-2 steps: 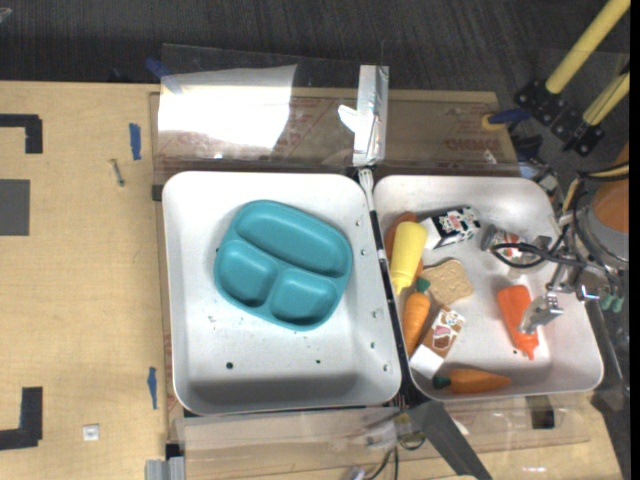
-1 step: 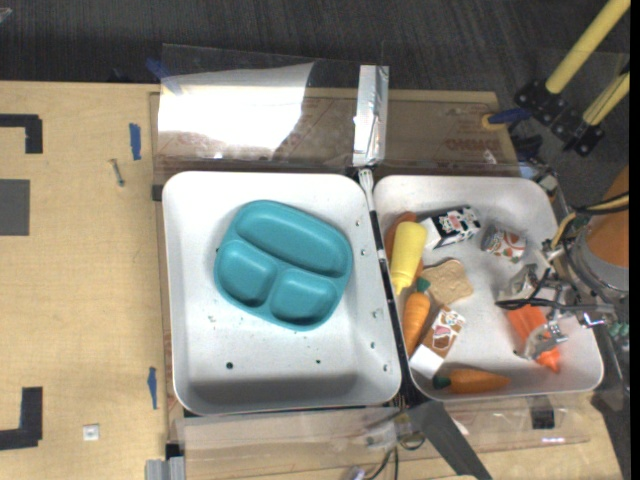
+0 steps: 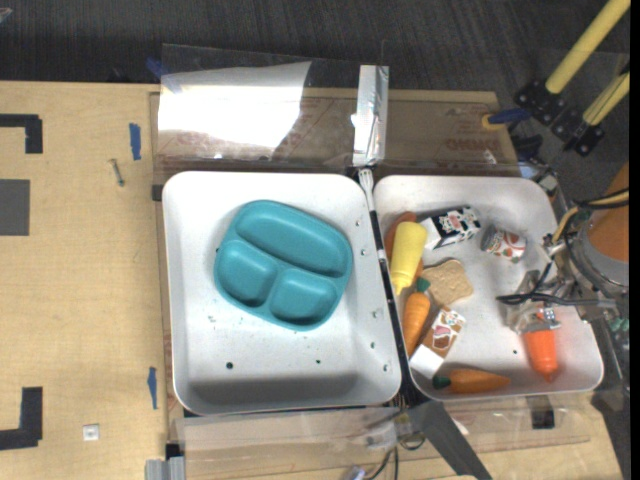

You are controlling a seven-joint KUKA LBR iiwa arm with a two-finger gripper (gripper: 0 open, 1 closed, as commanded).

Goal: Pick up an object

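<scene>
Three smooth hollows dent the teal plastic tray (image 3: 283, 263).

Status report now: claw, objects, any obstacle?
Claw low in right bin, fingers unclear. Carrot just beneath. Cables crowd it.

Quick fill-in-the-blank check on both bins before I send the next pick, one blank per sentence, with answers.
1. The teal divided plate lies in the ____ bin.
2. The yellow toy rests against the right bin's ____ wall.
3. The teal plate has ____ compartments.
4. The slice of toy bread lies just ____ of the yellow toy.

Answers: left; left; three; right
</scene>
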